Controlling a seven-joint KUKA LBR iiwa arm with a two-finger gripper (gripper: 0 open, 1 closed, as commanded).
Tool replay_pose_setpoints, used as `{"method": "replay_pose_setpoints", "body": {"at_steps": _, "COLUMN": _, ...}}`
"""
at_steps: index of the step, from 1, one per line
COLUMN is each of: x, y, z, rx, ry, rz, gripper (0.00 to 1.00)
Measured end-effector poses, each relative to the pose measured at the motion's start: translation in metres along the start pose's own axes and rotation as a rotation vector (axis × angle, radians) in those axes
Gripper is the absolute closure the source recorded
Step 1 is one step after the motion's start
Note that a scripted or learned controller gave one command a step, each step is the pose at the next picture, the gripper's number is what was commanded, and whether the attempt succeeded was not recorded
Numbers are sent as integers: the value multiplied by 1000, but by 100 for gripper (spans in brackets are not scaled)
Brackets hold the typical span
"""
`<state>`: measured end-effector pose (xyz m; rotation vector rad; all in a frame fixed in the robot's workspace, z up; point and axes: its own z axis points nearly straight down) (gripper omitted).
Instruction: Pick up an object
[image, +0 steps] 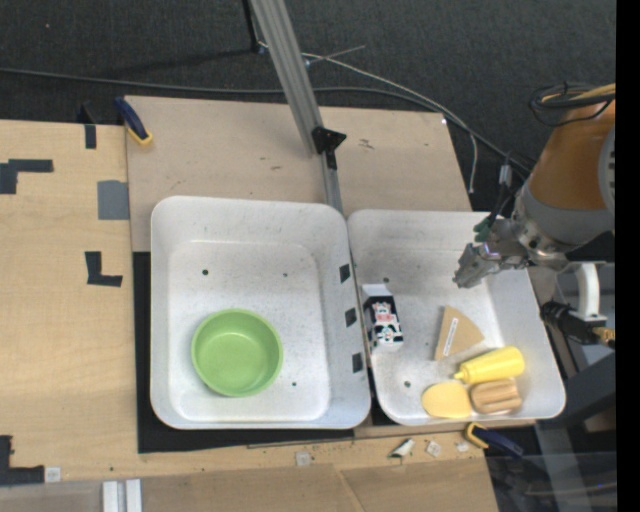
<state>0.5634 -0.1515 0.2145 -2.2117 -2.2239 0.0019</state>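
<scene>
The end effector hangs over the right bin, maybe looking for something to grab. I cannot tell if it is open or closed. Just below it lies a tan wedge. Further down sit yellow toys.

A pale wooden bench with dark tape marks sits beneath a tan board and a black mat — beyond them dark grey carpet, crossed by thin cables and a slanting metal pole.
</scene>
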Motion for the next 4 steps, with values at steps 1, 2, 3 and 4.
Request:
{"method": "replay_pose_setpoints", "body": {"at_steps": 1, "x": 61, "y": -2, "z": -5, "rx": 1, "ry": 1, "rz": -1, "gripper": 100}}
{"method": "replay_pose_setpoints", "body": {"at_steps": 2, "x": 105, "y": -14, "z": -10, "rx": 3, "ry": 1, "rz": 0, "gripper": 100}}
{"method": "replay_pose_setpoints", "body": {"at_steps": 3, "x": 158, "y": -26, "z": -19, "rx": 3, "ry": 1, "rz": -2, "gripper": 100}}
{"method": "replay_pose_setpoints", "body": {"at_steps": 4, "x": 204, "y": -40, "z": -10, "rx": 6, "ry": -1, "rz": 0, "gripper": 100}}
